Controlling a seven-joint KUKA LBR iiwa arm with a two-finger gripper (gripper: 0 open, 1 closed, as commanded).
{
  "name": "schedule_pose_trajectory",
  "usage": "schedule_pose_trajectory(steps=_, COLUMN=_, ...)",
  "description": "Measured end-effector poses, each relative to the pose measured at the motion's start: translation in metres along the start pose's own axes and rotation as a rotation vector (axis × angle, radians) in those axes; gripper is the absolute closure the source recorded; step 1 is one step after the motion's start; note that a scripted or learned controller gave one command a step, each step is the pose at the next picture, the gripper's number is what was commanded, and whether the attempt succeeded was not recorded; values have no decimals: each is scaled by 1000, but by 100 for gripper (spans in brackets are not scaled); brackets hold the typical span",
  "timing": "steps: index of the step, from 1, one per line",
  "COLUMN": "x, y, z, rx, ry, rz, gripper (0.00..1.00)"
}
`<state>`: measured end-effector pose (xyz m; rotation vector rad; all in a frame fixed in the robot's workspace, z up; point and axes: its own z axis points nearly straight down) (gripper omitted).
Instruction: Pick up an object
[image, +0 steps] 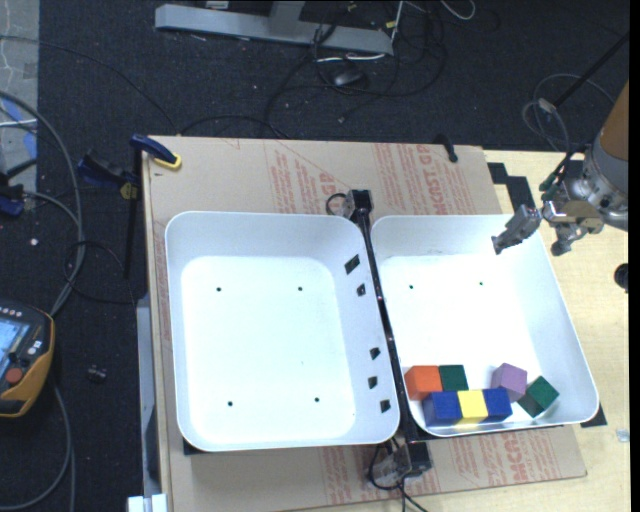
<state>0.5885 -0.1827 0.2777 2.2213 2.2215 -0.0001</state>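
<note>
Nothing picked up yet — gripper (537, 229) open wide, holding nothing, up over the right bin's (470, 262) far corner. Blocks (470, 393) well apart, untouched, waiting.

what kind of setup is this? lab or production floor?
Most likely a robotics lab bench, not production. Two white bins sit on a cardboard-covered table with loose cables on the dark floor, and the arm's pincer hangs over the right bin, which holds small coloured blocks.
</note>
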Motion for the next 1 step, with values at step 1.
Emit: schedule_pose_trajectory(steps=1, x=44, y=48, z=-45, rx=-4, ry=0, rz=-5, gripper=0)
